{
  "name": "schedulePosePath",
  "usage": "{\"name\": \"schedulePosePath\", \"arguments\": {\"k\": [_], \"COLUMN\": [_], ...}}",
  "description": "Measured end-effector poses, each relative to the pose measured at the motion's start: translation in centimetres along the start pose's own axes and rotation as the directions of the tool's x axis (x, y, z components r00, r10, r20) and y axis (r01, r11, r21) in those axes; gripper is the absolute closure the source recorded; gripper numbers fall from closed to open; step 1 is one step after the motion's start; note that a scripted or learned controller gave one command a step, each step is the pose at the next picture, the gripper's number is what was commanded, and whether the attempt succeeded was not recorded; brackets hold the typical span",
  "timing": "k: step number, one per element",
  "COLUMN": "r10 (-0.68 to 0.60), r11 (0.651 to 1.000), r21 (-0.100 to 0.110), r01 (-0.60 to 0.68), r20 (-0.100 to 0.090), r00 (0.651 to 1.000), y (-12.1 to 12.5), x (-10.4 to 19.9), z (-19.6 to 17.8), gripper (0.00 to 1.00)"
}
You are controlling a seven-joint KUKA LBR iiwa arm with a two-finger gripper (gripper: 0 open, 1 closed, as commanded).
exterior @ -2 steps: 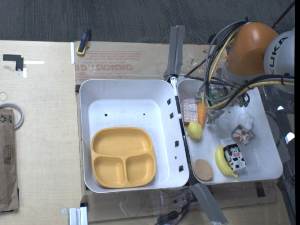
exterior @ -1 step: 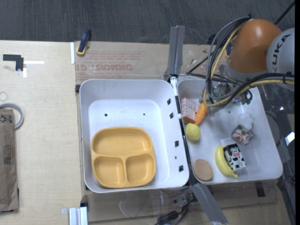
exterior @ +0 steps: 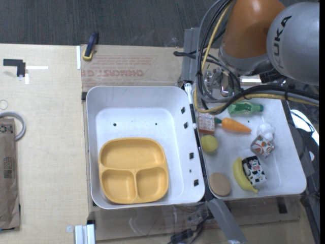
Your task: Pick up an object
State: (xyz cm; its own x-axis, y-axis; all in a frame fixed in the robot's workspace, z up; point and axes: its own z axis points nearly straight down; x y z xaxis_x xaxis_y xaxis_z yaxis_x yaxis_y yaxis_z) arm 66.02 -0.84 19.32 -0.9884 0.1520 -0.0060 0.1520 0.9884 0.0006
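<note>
Reaching in from the right, the arm (exterior: 264,29) hangs above the right bin's (exterior: 294,184) far edge, near the carrot (exterior: 235,125) and green bottle (exterior: 245,108); the pincer's state cannot be told.

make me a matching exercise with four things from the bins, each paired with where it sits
Things:
1. yellow three-compartment plastic plate
2. orange toy carrot
3. round brown cookie-shaped disc
4. green plastic bottle lying on its side

Places:
A. near corner of the right bin, beside the yellow banana
B. far part of the right bin, just beyond the carrot
C. left bin, near half
D. right bin, between the green bottle and the yellow-green ball

Pairs: 1-C, 2-D, 3-A, 4-B
</note>
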Motion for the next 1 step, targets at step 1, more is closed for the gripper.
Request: {"name": "schedulePosePath", "arguments": {"k": [1], "r10": [0.000], "r11": [1.000], "r21": [0.000], "r01": [0.000], "r20": [0.000], "r00": [1.000], "y": [-0.03], "x": [0.00], "z": [0.00], "gripper": [0.00]}}
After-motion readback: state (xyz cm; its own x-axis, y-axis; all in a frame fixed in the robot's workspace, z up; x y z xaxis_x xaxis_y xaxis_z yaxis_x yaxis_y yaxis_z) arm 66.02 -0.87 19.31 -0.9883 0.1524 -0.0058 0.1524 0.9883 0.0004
